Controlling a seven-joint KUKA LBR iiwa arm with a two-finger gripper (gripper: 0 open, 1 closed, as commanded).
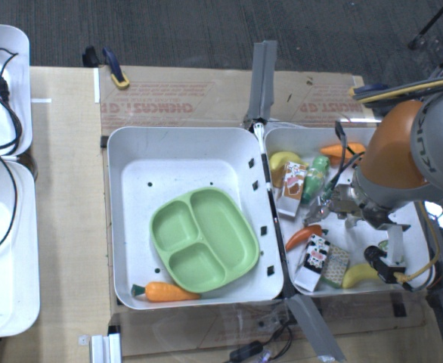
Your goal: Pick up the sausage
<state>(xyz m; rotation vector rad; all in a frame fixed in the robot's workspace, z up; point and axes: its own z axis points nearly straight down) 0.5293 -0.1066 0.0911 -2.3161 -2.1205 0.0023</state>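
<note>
reaching in from the right, the grey arm [403,153] with its orange band is seen over the right bin [414,214]. its jaws [321,206] are lowered among the clutter, and whether they are spread or pressed together cannot be told. the sausage [303,237], a reddish-orange piece, is seen lying on the right bin's floor just below and left of the jaws, near the bin's left wall; no contact can be made out. a cow-patterned carton [312,262] lies just below it, with a yellow banana [357,275] further right. a green divided plate [204,239] and a carrot [165,292] are held in the left bin [131,203] on the surface [63,165].
</note>
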